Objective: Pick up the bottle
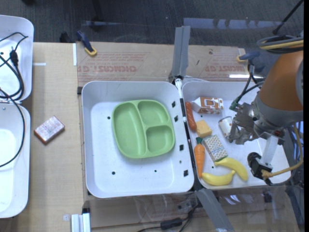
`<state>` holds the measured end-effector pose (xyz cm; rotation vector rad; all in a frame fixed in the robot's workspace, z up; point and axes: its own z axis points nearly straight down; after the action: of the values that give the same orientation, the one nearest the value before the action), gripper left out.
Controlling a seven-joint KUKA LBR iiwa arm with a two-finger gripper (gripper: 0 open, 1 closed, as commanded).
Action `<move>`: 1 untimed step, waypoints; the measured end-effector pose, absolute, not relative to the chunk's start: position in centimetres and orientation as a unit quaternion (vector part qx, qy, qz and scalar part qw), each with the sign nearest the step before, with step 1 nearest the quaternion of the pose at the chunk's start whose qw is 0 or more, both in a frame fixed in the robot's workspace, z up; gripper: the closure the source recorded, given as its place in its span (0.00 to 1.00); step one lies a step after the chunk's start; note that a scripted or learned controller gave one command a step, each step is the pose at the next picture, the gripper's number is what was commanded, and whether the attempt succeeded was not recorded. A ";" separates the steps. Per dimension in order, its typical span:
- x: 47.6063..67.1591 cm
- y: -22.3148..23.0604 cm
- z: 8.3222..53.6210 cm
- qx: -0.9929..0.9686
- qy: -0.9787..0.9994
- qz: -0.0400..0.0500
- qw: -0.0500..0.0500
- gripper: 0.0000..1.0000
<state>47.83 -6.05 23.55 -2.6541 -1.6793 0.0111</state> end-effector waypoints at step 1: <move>47.8 -6.0 23.5 -0.845 -0.535 0.004 0.000 0.00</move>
<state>47.82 -6.04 23.54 -2.6542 -1.6789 0.0116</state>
